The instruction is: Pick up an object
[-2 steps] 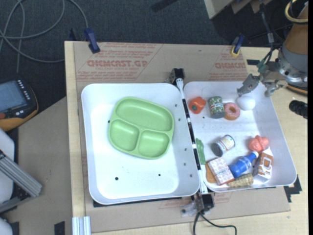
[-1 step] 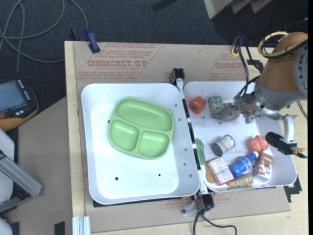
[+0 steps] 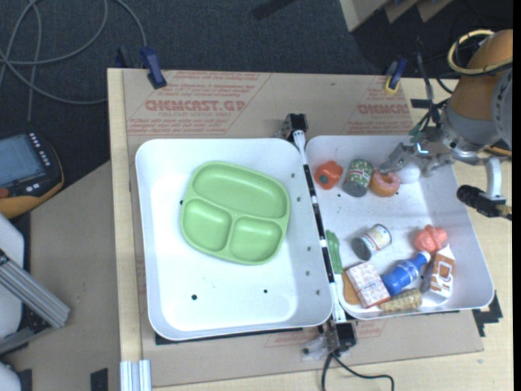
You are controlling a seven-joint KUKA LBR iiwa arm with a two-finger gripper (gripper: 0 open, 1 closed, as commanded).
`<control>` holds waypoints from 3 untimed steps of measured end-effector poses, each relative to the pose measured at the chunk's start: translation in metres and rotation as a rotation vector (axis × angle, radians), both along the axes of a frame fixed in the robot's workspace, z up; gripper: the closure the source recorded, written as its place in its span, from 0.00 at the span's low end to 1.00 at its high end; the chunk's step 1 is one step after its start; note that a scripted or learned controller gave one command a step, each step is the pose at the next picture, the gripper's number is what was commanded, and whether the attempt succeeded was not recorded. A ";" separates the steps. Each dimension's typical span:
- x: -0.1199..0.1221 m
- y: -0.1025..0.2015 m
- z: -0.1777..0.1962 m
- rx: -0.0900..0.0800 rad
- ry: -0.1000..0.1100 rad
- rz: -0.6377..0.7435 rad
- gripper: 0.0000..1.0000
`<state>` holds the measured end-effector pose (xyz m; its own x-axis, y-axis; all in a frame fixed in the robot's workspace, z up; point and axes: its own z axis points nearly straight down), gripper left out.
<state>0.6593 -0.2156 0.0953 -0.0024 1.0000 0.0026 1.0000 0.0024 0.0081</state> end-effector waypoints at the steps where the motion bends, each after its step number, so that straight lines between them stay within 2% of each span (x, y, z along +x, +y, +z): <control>1: 0.002 -0.001 0.013 -0.006 -0.006 0.001 1.00; 2: -0.012 0.088 -0.005 -0.008 0.023 -0.007 1.00; 3: -0.068 0.119 0.084 -0.002 0.008 -0.002 1.00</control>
<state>0.5908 -0.0962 0.1796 -0.0004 1.0000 0.0007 1.0000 0.0004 0.0000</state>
